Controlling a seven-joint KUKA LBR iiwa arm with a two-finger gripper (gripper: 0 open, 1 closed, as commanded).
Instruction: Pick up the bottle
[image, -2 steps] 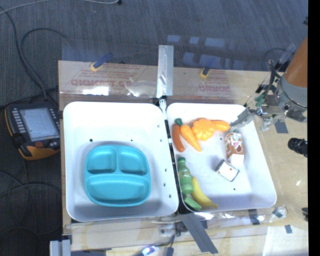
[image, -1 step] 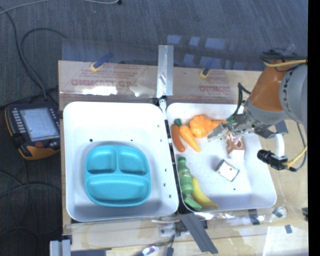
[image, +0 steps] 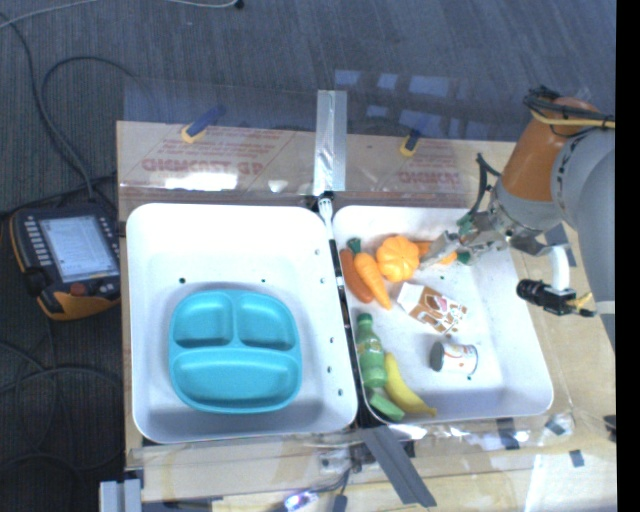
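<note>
Tool (image: 468, 232) sits at the upper right corner of the right bin (image: 520, 370), at the end of the grey arm (image: 580, 190) with its orange band; can't tell whether it is spread or pressed together, too small and cluttered there. Nothing visibly pinched. Counts: two white bins on the tabletop (image: 230, 160), left bin (image: 150, 300) and right one side by side, touching along the middle. Left bin holds one blue divided plate (image: 236, 350), three compartments. Right bin holds one green bottle (image: 371, 358), one banana (image: 405, 390), one carrot (image: 366, 276), one small orange pumpkin (image: 397, 256), one small carton (image: 432, 307) and one small white can (image: 455, 357) lying on its side. Bottle: green, bumpy body with a narrower top, lying flat along the left wall of the right bin, lower half of it, neck pointing to the far side. Banana lies just beside it on the right, touching near the bottom end. Bottle is well apart from the tool. One handheld control pad (image: 62, 255) lies on the floor left of the tabletop.
</note>
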